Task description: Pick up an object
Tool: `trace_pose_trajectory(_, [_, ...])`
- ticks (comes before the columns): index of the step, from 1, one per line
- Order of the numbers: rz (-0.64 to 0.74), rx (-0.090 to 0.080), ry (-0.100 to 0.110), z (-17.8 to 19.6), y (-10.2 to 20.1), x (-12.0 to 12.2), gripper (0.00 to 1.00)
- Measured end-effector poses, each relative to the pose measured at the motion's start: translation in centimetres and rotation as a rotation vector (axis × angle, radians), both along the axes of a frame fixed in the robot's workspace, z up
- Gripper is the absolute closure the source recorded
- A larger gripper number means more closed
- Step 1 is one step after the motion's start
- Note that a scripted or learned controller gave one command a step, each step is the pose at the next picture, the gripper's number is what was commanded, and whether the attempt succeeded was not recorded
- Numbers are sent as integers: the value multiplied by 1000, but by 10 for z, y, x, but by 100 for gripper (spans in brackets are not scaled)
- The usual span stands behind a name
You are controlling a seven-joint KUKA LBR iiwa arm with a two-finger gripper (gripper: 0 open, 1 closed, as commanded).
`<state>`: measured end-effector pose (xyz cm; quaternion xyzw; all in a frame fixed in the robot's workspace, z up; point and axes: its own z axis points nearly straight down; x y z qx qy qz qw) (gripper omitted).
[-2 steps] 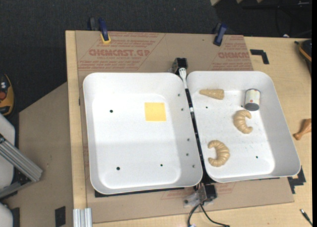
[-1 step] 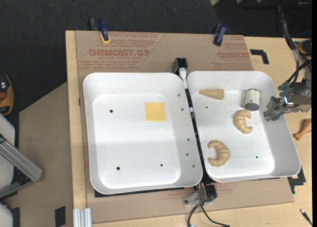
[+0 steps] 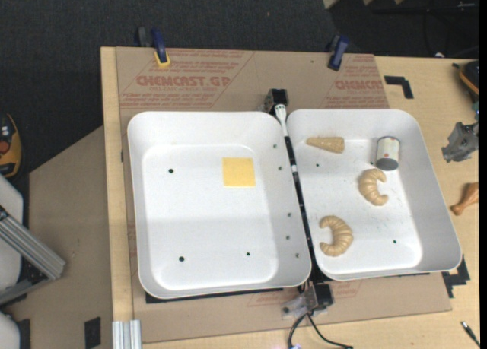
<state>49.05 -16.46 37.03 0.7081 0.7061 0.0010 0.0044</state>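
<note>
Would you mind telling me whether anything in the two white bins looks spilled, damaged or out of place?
Nothing stands out. The flat yellow square lies alone in the left bin; three tan pastry pieces and a small grey cylinder lie apart in the right bin.

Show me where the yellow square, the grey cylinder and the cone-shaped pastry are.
Yellow square [image 3: 238, 172]: camera view, centre of its flat top, in the left bin.
Grey cylinder [image 3: 387, 153]: camera view, middle of its side, in the right bin.
Cone pastry [image 3: 326, 144]: camera view, mid-body, in the right bin.
</note>
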Motion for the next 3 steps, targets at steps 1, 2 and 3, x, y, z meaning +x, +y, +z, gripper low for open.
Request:
trace_pose_trajectory(1, [3, 7, 15, -80, 26, -10, 100])
trace_pose_trajectory(2, [15, 10, 16, -143, 132, 18, 100])
trace_pose_trajectory(3, [4, 4, 1, -87, 122, 18, 100])
